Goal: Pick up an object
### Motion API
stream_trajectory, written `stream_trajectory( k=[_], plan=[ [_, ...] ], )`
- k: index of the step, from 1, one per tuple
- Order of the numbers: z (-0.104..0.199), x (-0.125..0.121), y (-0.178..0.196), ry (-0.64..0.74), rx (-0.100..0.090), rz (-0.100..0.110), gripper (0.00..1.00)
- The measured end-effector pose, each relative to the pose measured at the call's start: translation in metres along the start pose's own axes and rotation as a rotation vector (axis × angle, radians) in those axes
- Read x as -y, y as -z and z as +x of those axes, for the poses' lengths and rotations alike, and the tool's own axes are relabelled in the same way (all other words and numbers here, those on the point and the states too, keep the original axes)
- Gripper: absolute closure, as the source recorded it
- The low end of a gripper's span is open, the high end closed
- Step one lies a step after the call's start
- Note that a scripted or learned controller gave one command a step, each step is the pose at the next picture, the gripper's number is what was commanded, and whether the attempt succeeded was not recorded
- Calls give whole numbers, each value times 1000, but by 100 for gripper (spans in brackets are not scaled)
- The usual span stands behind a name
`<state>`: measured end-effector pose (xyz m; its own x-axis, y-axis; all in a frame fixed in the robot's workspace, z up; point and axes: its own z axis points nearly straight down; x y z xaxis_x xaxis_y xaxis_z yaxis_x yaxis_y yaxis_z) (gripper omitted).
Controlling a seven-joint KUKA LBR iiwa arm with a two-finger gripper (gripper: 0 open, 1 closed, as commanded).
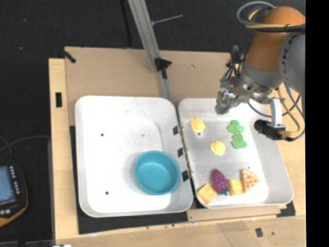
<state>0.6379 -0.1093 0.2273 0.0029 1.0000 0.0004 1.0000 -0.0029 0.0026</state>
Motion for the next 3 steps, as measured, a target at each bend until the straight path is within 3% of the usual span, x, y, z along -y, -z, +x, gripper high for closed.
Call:
stream_trajectory(
  k=[3],
  plan=[
    [138, 64, 3, 10, -1, 3, 100]
  ],
)
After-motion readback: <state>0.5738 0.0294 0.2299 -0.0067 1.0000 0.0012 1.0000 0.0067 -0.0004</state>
